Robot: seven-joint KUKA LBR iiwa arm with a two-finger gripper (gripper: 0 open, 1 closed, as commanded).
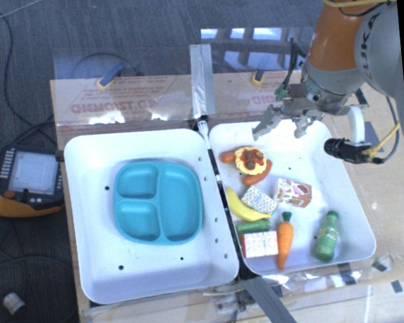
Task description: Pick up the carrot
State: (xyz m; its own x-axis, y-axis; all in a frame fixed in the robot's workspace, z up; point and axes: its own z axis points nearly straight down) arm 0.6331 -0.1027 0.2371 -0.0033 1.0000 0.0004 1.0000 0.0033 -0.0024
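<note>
Approach step, grasp not yet begun. The gripper (281,122) is hanging over the far edge of the right bin (346,179), its two fingers spread apart with nothing between them. It is sitting high, above the bin's far wall, well apart from the target.

The carrot (284,237) is lying near the right bin's near edge, about midway along it, green top pointing toward the far side and orange tip toward the near wall. It is lying just beside a small red-and-white box (260,244) on its left; contact cannot be confirmed. A green bottle (327,236) is standing off to its right, nearer the near right corner, with a clear gap. A banana (242,207) and two patterned cartons (276,196) are crowding the middle of the bin; a hot dog with a round topping (248,162) is lying nearer the far edge.

The left bin (94,224) is holding a blue divided plate (156,201).

Judgement: the next move is calling for travel toward the near edge, over the clutter, then fingers straddling the carrot across its width. The box side is looking tight; a finger could be nudging the box.
</note>
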